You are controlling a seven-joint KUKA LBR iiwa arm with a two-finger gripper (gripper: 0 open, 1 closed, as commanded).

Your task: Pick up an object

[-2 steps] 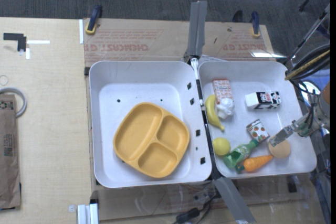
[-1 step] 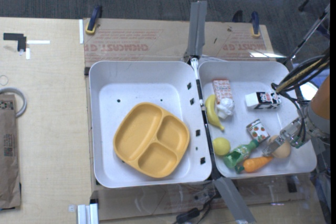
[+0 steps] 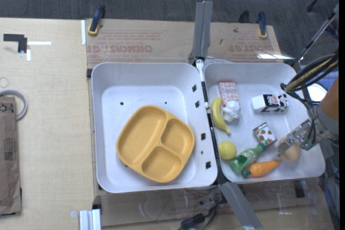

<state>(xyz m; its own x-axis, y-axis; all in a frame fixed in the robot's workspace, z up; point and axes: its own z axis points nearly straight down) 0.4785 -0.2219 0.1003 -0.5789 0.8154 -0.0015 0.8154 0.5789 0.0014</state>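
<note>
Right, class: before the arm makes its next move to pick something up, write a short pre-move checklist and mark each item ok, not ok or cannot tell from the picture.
1. Hand is over the right bin: ok.
2. A target lies by the hand: ok, a tan egg-shaped object sits just below it.
3. Object is between the fingers: cannot tell.
4. Neighbours leave room: not ok, the carrot and small patterned carton lie close.
5. Yellow divided plate in the left bin is out of the way: ok.
</note>
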